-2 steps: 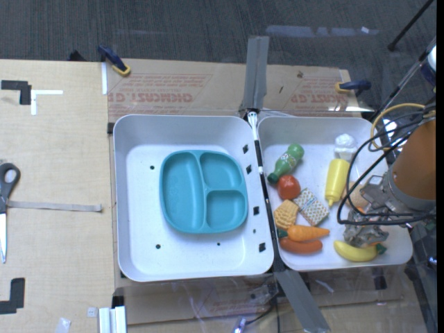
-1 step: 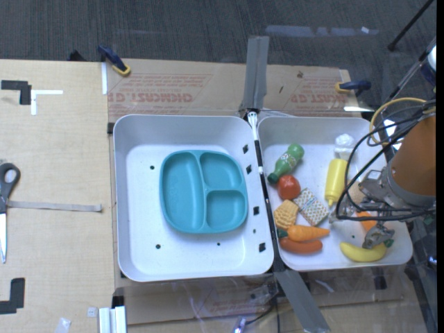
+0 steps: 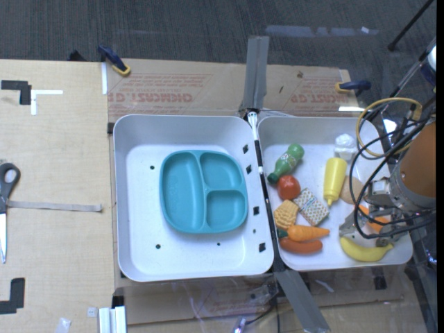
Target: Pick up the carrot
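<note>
1. Bottom of shot, closest to cam: grey tape strip (image 3: 302, 304) running off the bench edge below the right bin (image 3: 326, 263).
2. Carrot (image 3: 307, 233) lies flat in the right bin, near its front wall, resting on/against a red item (image 3: 302, 246), w/ cracker (image 3: 285, 215) just behind it and banana (image 3: 363, 250) to its right.
3. Gripper (image 3: 374, 222) hangs over the bin's right side, above the banana, apart from the carrot. Jaws: can't tell, cables hide them.
4. Risks, as a guess: crowding → the red item or cracker gets grabbed w/ the carrot, or gets knocked; carrot is tapered & smooth, may roll or slip out.
5. Surface: left bin (image 3: 132, 207) holds a teal divided plate (image 3: 205, 191); cardboard (image 3: 166, 89) under both bins, pale wood bench (image 3: 52, 186), scissors (image 3: 5, 186) at far left.
6. Room: dark carpet (image 3: 173, 12) behind.
</note>
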Controlling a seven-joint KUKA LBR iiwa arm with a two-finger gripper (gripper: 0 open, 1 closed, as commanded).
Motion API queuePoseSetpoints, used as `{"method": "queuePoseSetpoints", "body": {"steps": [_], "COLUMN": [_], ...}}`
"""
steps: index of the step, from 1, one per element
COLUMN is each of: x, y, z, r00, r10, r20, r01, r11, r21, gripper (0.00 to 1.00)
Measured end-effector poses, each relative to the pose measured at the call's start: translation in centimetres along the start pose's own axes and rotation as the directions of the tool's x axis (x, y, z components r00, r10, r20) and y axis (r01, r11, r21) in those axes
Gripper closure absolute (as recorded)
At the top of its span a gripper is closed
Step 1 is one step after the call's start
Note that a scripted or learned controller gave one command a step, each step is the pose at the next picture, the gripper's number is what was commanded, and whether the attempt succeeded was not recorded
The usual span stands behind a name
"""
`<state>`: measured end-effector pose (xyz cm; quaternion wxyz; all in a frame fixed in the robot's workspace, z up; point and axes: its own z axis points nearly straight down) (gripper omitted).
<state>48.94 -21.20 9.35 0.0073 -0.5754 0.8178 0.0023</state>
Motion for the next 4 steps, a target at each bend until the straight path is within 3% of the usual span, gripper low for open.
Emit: {"method": "queuePoseSetpoints", "body": {"steps": [1,2,3,4], "x": [0.0,-0.7,-2.0,-3.2], "y": [-0.5,-2.0,-6.8,-8.9], "z": [0.1,0.3,0.1,0.2], "r00": [0.998,0.999,0.99,0.997], "r10": [0.057,-0.033,0.139,-0.071], "r20": [-0.003,-0.001,-0.006,0.001], "r01": [-0.057,0.033,-0.139,0.071], "r11": [0.998,0.999,0.99,0.997], "r21": [-0.006,-0.012,-0.001,-0.008], "gripper": [0.0,0.0,0.0,0.0]}}
